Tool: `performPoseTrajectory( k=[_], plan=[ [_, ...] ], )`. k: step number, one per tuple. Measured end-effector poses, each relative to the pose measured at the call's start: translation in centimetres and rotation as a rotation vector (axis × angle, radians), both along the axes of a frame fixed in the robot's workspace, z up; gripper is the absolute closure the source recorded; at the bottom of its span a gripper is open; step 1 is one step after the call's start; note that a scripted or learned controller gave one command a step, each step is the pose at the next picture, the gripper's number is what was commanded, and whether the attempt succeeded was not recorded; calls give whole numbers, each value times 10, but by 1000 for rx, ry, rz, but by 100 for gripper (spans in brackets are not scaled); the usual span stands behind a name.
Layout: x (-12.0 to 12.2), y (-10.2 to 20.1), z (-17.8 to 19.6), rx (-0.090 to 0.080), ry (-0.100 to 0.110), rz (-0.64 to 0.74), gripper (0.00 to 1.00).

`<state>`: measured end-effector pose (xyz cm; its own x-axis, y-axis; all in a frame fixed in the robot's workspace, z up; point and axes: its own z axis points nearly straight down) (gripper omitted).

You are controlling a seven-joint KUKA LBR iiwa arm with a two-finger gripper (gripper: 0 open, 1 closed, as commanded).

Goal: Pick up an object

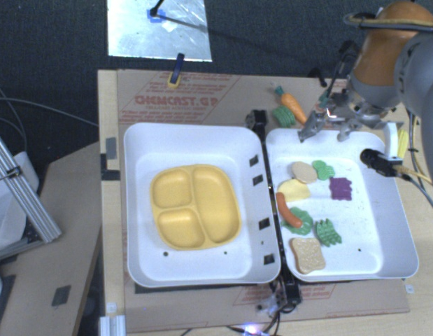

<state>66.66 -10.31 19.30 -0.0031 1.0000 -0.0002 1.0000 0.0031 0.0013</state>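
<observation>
My gripper (327, 131) hangs over the far edge of the right bin (391, 222), open, with nothing between its fingers. Below it in the bin lie several toy foods: a tan round piece (302, 171), a green piece (323, 168), a purple piece (340, 187), a yellow piece (293, 190), a red sausage (289, 211) on a green leaf (302, 223), a dark green piece (328, 232) and a slice of toast (308, 255). The nearest of them lie a short way in front of the fingertips.
The left bin (139, 152) holds a yellow divided plate (195, 205). A toy carrot (293, 105) and a green piece (283, 117) lie on the cardboard behind the right bin, left of the gripper. A blue and yellow item (177, 71) lies further back.
</observation>
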Motion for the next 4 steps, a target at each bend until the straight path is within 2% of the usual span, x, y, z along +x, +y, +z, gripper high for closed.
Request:
performPoseTrajectory(
  k=[1,2,3,4],
  plan=[
    [-19,83,-1,4,1,8,0],
    [-55,118,80,2,-3,5,0],
    [-77,155,94,2,0,5,0],
    [-127,180,163,4,-6,6,0]
  ],
)
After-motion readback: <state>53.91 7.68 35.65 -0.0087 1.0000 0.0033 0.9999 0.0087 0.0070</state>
